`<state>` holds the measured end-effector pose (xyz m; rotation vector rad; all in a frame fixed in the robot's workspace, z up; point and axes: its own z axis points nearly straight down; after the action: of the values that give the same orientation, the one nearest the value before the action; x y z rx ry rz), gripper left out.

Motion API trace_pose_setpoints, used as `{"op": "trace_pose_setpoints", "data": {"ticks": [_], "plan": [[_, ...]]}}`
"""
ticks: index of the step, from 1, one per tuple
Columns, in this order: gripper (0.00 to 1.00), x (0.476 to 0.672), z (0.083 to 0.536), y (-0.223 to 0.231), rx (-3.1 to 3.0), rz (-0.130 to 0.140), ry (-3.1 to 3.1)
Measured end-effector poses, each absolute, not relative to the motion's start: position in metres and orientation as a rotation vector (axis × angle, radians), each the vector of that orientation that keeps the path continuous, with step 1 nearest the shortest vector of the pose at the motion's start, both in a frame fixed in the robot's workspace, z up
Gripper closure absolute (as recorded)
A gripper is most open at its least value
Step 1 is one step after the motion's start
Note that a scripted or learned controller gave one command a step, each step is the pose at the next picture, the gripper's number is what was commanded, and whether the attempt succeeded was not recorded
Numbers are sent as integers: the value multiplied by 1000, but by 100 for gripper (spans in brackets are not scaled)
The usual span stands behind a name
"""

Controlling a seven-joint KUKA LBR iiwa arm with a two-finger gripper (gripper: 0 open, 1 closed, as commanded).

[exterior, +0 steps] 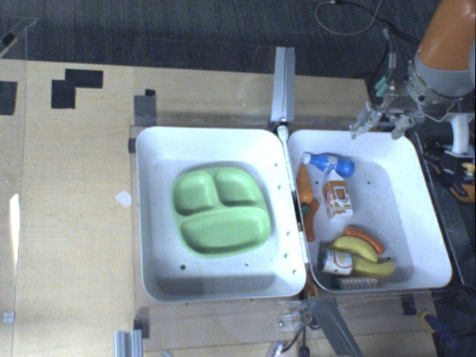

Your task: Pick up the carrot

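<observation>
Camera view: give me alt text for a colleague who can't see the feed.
The carrot lies along the right bin's left wall, untouched, while the gripper hovers open over that bin's far edge. Beside the carrot are a bottle, a carton and a banana; the left bin holds a green tray.

Single fixed overhead cam, slanted down on both bins (149, 199), arm (446, 43) at right.

bins (149, 199): white
plate (221, 209): light green
carrot (305, 192): orange
bottle (327, 163): white, blue cap
carton (338, 200): white, orange print
banana (357, 250): yellow
arm (446, 32): grey, orange band
bench (67, 199): tan
</observation>
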<state>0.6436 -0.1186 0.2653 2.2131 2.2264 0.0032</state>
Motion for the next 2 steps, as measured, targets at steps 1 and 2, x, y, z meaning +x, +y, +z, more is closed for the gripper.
{"op": "trace_pose_setpoints", "data": {"ticks": [1, 2], "plan": [[0, 551, 208, -171, 2299, 4, 2135], [0, 648, 121, -191, 2080, 18, 2318]]}}
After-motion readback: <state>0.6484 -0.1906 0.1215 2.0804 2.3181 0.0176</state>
